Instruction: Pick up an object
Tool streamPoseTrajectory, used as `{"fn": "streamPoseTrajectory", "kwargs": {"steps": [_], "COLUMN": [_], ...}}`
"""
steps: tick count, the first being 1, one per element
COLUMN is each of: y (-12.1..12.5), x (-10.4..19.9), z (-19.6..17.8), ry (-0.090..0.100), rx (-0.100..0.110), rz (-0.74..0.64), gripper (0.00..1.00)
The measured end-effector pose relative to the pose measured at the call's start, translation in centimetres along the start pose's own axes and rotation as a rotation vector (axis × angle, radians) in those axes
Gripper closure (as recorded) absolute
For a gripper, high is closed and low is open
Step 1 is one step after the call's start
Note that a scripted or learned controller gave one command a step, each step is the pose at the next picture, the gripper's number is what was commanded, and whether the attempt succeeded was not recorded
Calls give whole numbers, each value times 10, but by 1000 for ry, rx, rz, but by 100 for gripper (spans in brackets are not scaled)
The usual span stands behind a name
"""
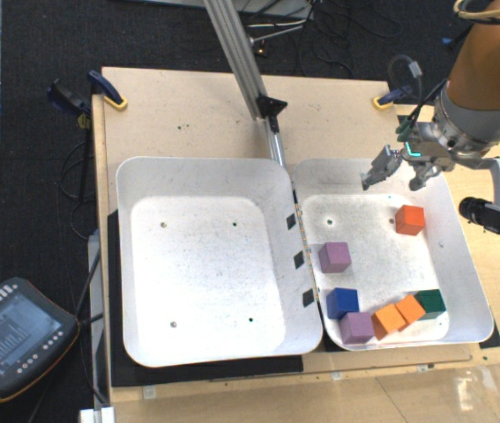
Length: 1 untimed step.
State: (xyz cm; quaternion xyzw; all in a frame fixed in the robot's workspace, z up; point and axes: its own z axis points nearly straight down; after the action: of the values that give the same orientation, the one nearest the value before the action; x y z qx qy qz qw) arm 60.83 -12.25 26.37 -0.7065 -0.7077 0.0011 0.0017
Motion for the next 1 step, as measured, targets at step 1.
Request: {"fn": "streamPoseTrajectory", "kwargs": {"steps": [1], "y": [1], "x": [0], "z": [-2], "ry": [-1], "rx": [-4], "rz": [0], "gripper": [0]}}
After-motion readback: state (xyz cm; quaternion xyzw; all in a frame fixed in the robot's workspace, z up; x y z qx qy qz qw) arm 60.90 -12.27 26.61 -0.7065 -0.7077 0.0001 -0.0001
